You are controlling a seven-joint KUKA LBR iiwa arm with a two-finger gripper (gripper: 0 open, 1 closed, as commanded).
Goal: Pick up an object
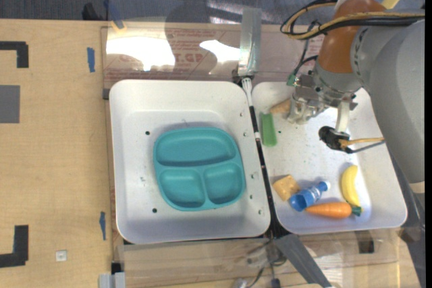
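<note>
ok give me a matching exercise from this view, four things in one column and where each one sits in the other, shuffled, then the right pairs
Things:
1. teal divided tray
2. banana
3. carrot
4. green stick-shaped piece

Places:
A. right bin, along the near edge, just below the blue bottle
B. right bin, against its left wall, near the far end
C. middle of the left bin
D. right bin, near its right wall, just above the carrot's leafy end

Pairs: 1-C, 2-D, 3-A, 4-B
</note>
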